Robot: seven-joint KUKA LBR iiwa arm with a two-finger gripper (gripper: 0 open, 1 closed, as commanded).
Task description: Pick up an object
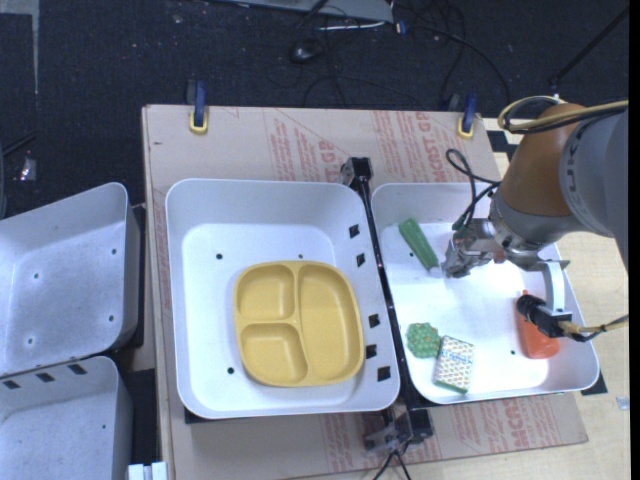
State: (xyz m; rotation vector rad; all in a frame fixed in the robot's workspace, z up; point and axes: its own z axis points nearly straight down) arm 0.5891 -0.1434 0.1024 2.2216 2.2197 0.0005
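- The gripper hangs over the right bin, near its far edge; whether it is open I cannot tell.
- The green stick lies just left of it, slanting toward the far-left corner.

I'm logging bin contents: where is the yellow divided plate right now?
The yellow divided plate lies flat in the left bin, toward its near side, across the divider from the green bumpy ball in the right bin.

Grey rounded arm, orange band above wrist, black cable, metallic pincer
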